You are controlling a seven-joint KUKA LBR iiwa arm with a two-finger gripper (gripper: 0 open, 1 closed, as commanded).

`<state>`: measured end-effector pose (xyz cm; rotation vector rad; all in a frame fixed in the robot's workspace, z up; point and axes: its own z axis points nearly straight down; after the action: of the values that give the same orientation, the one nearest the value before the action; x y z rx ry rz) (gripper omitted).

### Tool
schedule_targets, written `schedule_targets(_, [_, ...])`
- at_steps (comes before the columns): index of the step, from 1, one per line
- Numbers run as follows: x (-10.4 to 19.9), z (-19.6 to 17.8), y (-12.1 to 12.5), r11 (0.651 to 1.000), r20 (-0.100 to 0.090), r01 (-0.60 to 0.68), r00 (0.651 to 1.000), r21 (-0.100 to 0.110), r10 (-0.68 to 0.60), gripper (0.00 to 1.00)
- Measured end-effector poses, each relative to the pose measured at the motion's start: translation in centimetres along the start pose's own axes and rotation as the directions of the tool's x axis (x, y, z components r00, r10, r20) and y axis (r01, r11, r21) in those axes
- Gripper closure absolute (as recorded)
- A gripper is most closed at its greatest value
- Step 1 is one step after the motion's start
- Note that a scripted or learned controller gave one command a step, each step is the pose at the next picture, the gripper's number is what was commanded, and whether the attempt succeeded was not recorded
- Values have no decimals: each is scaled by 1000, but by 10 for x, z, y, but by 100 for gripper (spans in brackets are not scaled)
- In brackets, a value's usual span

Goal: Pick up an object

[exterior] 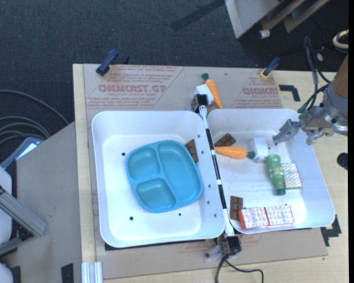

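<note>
Bench with two white bins; gripper hovers over the right bin.
Approach step: fingers look apart, holding nothing. Green bottle lies just below-left; next, descend onto it.

**Bench and floor around the bins**

A dark blue-grey carpet covered the floor behind and to the left of the bench; a pale wooden benchtop stood on it, overlaid with a brown board printed in red lettering; blue clamps gripped the board's far edge, one at the left, another further right; grey cables looped over the carpet at the left; a white piece of furniture stood at the top right; light fell evenly, with soft shadows.
</note>
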<state>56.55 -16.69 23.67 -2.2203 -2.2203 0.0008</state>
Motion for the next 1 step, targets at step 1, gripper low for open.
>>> schedule_targets(1, [6, 152, -3, 1000, 0, 1, 1000, -2, -1, 0])
